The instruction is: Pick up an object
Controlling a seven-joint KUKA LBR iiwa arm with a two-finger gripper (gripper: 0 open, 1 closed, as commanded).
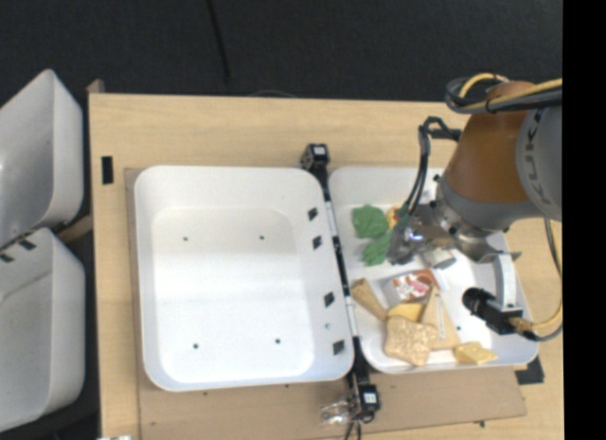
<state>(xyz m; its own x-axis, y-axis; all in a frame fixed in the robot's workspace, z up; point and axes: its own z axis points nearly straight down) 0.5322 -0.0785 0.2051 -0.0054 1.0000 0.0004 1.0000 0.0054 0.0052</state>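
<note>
The tool [409, 237] hangs low in the right bin [348, 184] over the green object [371, 221]; its opening can't be made out. Tan pieces [411, 340] crowd the near edge.

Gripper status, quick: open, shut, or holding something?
Gripper: cannot be told. It is low over the right bin, by the green object, and the wrist hides how it stands.
</note>
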